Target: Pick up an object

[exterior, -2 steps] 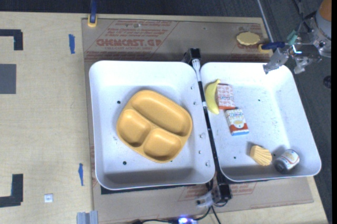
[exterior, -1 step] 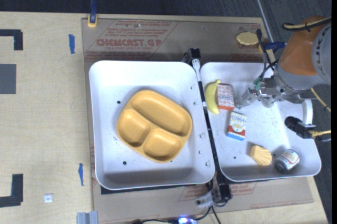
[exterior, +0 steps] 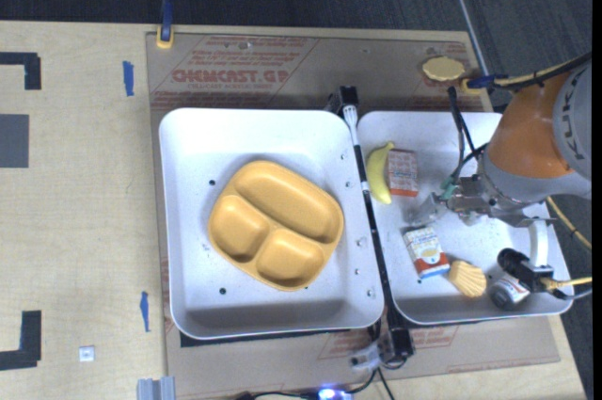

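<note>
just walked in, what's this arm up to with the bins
A grey KUKA arm with an orange band reaches in from the right over the right bin. Its end effector hangs low among small items there: a banana, a small carton, a second carton and a yellow waffle-like piece. Nothing is visibly held. The left bin holds a yellow divided tray.
</note>
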Controlling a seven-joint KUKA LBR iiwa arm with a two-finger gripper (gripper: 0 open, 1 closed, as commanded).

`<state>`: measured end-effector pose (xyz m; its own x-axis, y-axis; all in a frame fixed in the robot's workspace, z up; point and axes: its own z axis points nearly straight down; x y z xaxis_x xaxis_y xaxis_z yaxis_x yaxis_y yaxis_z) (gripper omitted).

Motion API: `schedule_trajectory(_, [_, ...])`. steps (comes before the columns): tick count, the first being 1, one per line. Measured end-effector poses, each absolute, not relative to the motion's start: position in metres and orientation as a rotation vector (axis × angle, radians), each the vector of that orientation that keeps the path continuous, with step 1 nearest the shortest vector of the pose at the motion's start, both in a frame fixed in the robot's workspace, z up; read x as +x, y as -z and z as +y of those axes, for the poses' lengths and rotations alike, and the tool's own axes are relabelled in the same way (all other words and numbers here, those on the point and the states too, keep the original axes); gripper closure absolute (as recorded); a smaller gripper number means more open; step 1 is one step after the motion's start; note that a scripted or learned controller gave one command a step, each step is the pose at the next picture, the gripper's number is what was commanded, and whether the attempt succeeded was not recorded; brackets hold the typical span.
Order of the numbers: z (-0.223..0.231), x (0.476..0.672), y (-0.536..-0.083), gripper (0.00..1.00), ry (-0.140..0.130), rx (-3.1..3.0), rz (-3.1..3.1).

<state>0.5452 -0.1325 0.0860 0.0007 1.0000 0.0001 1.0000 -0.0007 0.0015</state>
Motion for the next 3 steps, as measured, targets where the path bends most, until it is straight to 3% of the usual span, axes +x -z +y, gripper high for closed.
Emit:
schedule_trajectory(1, [-0.104, 0.480, -0.086, 0.00, -0.004, 2.221, 2.220])
schedule_trajectory(2, [-0.105, 0.483, -0.097, 1.00, -0.009, 2.216, 2.213])
schedule_trajectory(3, [-0.105, 0.482, -0.097, 0.00, -0.008, 2.216, 2.213])
